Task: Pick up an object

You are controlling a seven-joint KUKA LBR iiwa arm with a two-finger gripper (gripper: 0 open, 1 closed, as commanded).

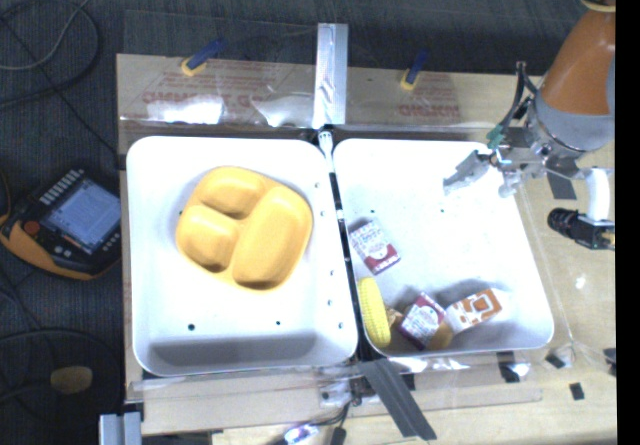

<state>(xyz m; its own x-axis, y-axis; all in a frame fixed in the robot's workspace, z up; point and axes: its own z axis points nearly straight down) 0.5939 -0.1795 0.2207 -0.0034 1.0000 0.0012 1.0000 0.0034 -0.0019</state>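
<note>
Nearest the camera, along the front wall of the right bin [520, 233]: a corn cob [374, 312], a dark red packet [424, 321], an orange-and-white carton [474, 309], bunched close together, the packet and carton touching. Slightly further back, a red-and-white sachet [375, 245] lies alone beside the divider.

My pincer [484, 169] hangs over the back-right part of that same bin, high near the rim, nothing between its fingers [462, 175]. They look spread rather than clenched, so I read it as released and empty.

From the pincer, every candidate lies toward the front of the bin and to the view's left. Carton is the closest, almost straight forward of me. Sachet sits well apart from the rest, which I judge makes it the cleanest grab; its long axis runs roughly front-to-back with a slight tilt. Corn cob also lies front-to-back, tight against the divider wall, likely awkward.

Left bin [150, 233] holds a big yellow lumpy toy [243, 226], well apart from me across the divider.

Pick not yet begun, by my judgement. Bins sit on a pale surface [480, 93].
</note>
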